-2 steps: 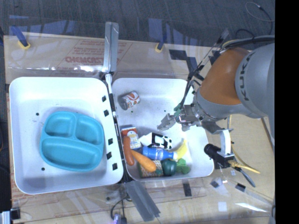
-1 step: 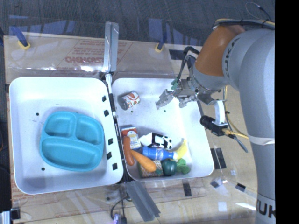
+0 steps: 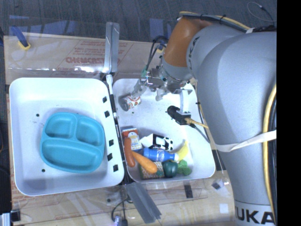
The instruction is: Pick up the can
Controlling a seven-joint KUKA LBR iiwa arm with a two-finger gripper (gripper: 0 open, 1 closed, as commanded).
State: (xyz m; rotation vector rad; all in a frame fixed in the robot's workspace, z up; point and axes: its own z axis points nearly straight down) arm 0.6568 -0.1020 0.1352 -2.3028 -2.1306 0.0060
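The can [image 3: 130, 101] is silver with a red-marked label. It lies on its side in the far left corner of the right bin [image 3: 203, 147], close to the wall between the bins. My gripper [image 3: 149, 91] hangs over the far end of that bin, just right of the can and a little above it. Its fingers stand apart, so it is open. The left finger [image 3: 139, 86] reaches the can's upper end, and the can is beside that finger, not between the two.
The left bin [image 3: 19, 126] holds a blue compartment tray [image 3: 73, 141]. At the near end of the right bin lie a carrot [image 3: 137, 157], a small red-capped bottle [image 3: 132, 138], a blue bottle [image 3: 158, 154], a black-and-white toy [image 3: 162, 141], a banana [image 3: 183, 150] and green items [image 3: 171, 169].
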